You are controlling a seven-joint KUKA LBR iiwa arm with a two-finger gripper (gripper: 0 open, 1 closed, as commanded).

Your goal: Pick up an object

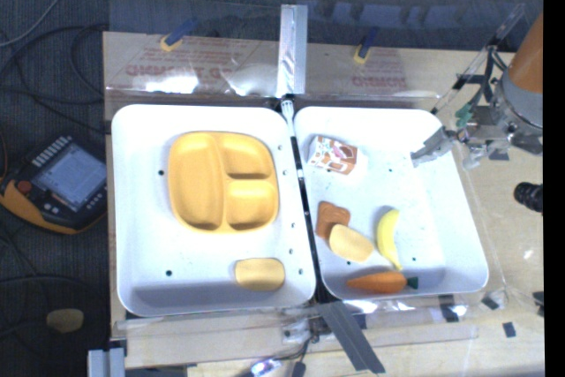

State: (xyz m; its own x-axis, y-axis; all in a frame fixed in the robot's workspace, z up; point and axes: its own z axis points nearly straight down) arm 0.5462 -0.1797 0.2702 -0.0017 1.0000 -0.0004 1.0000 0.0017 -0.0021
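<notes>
The right bin (441, 216) holds a white packet with red print (333, 154), a brown slab (329, 216), a pale yellow lump (351, 244), a banana (388, 234) and an orange carrot (378, 282). A yellow divided plate (222, 181) and a tan bun-shaped piece (259, 273) lie in the left bin (141, 216). My gripper (450, 153) hangs over the right bin's far right corner. It is open with nothing between its fingers. It stands well to the right of the packet and above the banana in the view.
A metal divider post (292, 49) rises behind the seam between the bins. On the floor at the left lies an orange handheld pendant (57, 185). Cables and brackets sit along the bench's right side (530, 194).
</notes>
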